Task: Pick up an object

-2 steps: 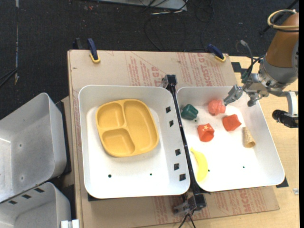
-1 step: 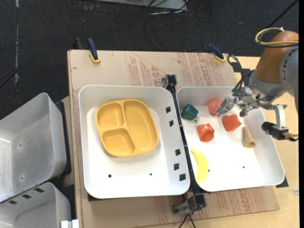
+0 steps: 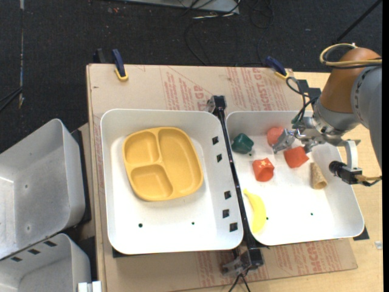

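Tool (image 3: 290, 140) grip unclear, crowded by red blocks (image 3: 296, 157) near right bin's (image 3: 340, 227) far edge.

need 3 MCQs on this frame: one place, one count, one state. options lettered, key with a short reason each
1. Where does the yellow divided plate lie?
A. left bin
B. right bin
C. on the bench outside the bins

2. How many compartments does that plate have?
A. two
B. three
C. five

3. How does the banana lie in the right bin?
A. under the tool
B. stacked on the red block
C. flat by the bin's left wall, apart from the other things

Key: 1 A, it lies in the left bin. 2 B, two raised ridges split it into three. 3 C, it lies alone near the divider, while the tool is over by the red block.
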